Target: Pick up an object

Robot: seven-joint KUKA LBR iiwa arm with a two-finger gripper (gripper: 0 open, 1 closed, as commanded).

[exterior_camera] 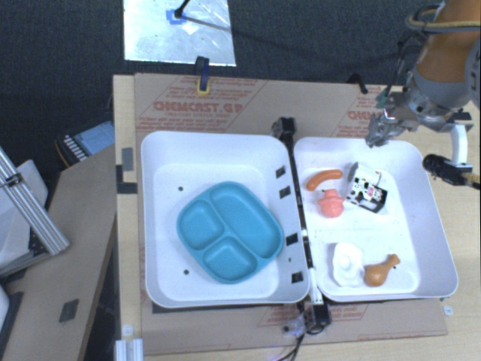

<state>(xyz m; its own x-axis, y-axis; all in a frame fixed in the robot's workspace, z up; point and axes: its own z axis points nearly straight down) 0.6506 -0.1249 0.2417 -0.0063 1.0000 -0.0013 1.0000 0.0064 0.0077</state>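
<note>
The right bin holds several small objects: an orange sausage, a pink toy, a black-and-white card-like item, a white fried egg and a brown drumstick. My gripper hangs above the bin's far edge, up and to the right of the sausage, with nothing seen between its fingers. It is apart from every object.
The left bin holds a blue divided tray. A black divider clamp sits between the bins. The arm's grey wrist and orange band fill the upper right. A shiny metal sheet lies at the back.
</note>
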